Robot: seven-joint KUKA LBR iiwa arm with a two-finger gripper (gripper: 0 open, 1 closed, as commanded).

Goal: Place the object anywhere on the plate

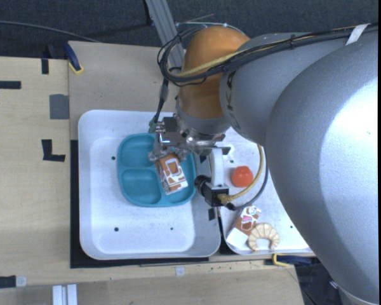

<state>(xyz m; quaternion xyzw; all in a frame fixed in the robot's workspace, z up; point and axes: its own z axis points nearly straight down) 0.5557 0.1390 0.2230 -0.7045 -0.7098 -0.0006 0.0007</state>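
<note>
Grey arm (317,138) overhangs an orange-and-white packet (172,175) tilted on the blue plate (136,176).

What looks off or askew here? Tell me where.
Little stands out. The orange-and-white packet sits tilted over the right edge of the blue plate, under the gripper. The croissant lies at the right bin's near rim.

Packet (172,174) on blue plate (136,170)

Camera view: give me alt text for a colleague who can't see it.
The gripper hangs over a blue divided plate in the left white bin, a brown-and-white packet just below it over the plate's right side. The right bin holds an orange ball and a croissant.
</note>
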